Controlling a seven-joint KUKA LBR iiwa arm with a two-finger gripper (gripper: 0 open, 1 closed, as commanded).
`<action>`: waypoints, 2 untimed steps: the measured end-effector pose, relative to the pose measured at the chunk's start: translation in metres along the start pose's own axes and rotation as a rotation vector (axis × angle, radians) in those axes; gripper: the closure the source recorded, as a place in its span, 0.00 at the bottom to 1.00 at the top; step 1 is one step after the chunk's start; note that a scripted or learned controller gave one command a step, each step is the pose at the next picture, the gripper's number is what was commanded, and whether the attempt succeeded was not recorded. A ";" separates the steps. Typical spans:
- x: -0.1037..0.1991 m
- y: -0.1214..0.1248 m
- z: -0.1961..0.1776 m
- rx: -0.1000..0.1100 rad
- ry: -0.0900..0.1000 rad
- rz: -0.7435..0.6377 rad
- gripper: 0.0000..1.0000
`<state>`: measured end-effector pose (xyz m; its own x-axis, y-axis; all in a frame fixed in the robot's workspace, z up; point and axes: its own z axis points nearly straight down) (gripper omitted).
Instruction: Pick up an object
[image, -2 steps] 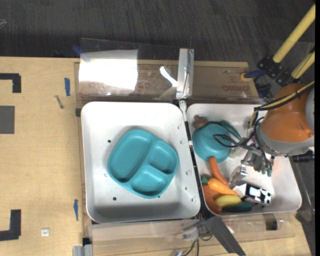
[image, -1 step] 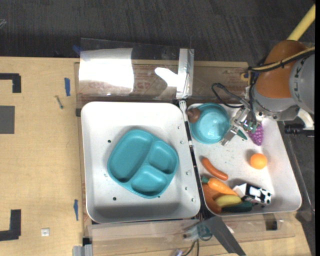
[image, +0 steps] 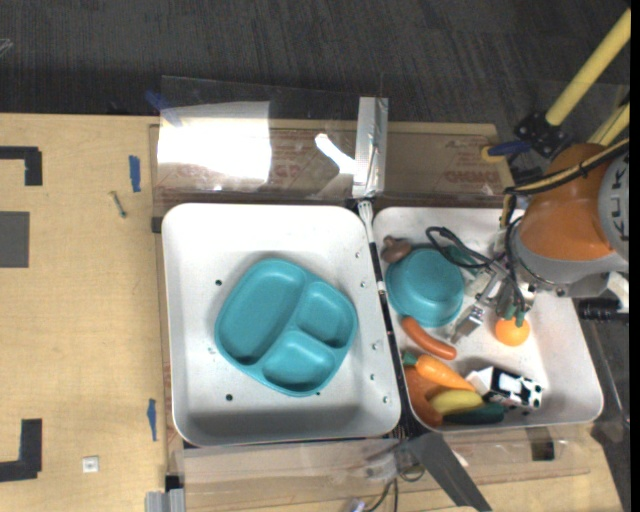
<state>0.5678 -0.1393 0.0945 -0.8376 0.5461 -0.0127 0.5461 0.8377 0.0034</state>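
Gripper (image: 490, 305) down in the right white bin (image: 585, 370), grip state unclear, crowded between round teal plastic bowl (image: 425, 287) and small orange fruit (image: 513, 330).

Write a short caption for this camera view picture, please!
Robot gripper reaches into the right bin beside a teal bowl.

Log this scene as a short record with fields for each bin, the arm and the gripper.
left bin: teal divided tray, lying flat near the middle
right bin: teal bowl, small orange fruit, hot dog, carrot, banana, black-and-white toy
arm: reaches in from the right, over the right bin
gripper: low between the bowl and the orange fruit; finger state cannot be told
held: nothing seen between the fingers
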 end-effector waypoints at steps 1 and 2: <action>0.061 -0.032 0.005 -0.001 0.004 -0.072 0.00; 0.057 -0.030 -0.008 -0.005 -0.008 -0.074 1.00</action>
<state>0.5033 -0.1328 0.1014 -0.8755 0.4828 -0.0209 0.4828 0.8757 0.0070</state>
